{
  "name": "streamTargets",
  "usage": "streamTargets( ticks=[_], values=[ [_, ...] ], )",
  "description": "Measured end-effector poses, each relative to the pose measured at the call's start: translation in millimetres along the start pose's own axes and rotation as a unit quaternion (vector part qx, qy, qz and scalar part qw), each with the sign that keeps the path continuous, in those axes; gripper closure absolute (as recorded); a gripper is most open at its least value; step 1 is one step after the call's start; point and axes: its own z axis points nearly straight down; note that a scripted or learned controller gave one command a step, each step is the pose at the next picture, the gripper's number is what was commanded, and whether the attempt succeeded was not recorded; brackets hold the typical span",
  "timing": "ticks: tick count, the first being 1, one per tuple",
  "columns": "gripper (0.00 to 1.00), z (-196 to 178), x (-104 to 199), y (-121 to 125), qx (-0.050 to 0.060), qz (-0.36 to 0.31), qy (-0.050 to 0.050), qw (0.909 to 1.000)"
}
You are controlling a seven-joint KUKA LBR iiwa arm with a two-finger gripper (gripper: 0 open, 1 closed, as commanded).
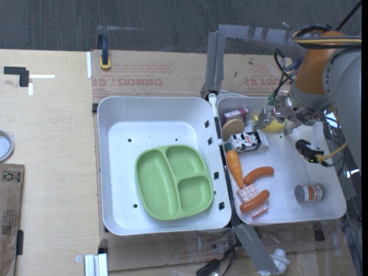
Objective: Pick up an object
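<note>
Likeliest pick, judging by nearness: yellow thing [276, 126], at 12 o'clock in the right bin [287, 154], close to the back wall. Too small and too covered to name further. Just at its 10 o'clock, touching or nearly so: claw [266, 119], low in the bin, on the arm [345, 79] reaching in from 3 o'clock. Cannot tell whether open or closed, nor whether anything is gripped. Reads as the approach or the grasp itself, not yet a lift.

Outward from there: patterned box [249, 141] at 10 o'clock of the bin, bun [233, 126] beyond it at 11, both near the claw, so little spare room on that side for a clean closing. Carrot [233, 168] along the wall at 9. Two sausages, one [259, 174] near centre, one [254, 198] at 7. Can [309, 193] on its side at 4, well apart from the rest, probably an easier mark.

Left bin [121, 154] alongside at 9 o'clock, with a green plate [172, 181] lying flat toward its 5; perhaps meant as a drop place. Both bins together on the desk [46, 125], within one reach of the arm.
</note>
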Motion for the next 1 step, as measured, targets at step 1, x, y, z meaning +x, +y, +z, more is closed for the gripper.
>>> streamTargets(
  ticks=[1],
  values=[
    [0.0,-0.9,-45.6,20.3,0.0,-0.063,0.002,0.998]
  ],
)
